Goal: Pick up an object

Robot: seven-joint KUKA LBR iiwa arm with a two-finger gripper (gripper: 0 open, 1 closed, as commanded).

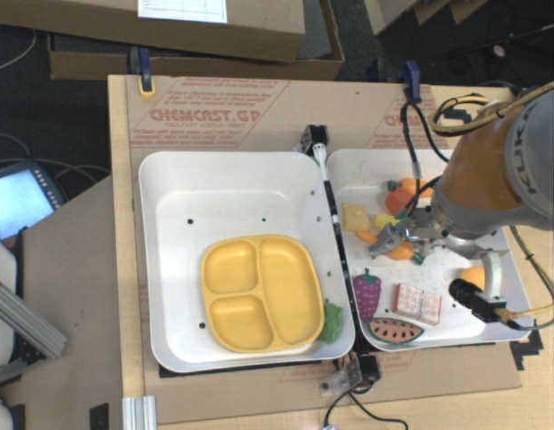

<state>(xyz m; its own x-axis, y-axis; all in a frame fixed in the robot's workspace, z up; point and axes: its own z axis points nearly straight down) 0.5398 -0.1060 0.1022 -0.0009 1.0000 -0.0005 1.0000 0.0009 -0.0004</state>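
Observation:
My gripper [395,238] is low in the right bin [438,164], near its left middle. It hangs right over a small orange toy piece [401,252], and whether it grips that piece is hidden. Just behind it lies an orange-and-red fruit [401,193]. To its left sit a pale yellow cheese wedge [355,217] and a small orange bit [367,236]. Nearer the front are purple grapes [367,292], a pink wafer block [418,303] and a watermelon slice [395,331].
The left bin [169,195] holds a yellow divided plate [261,292] with a green leafy toy [332,322] at its right edge. An orange ball [473,276] lies at the right bin's right side. The arm [492,168] covers the right bin's back right.

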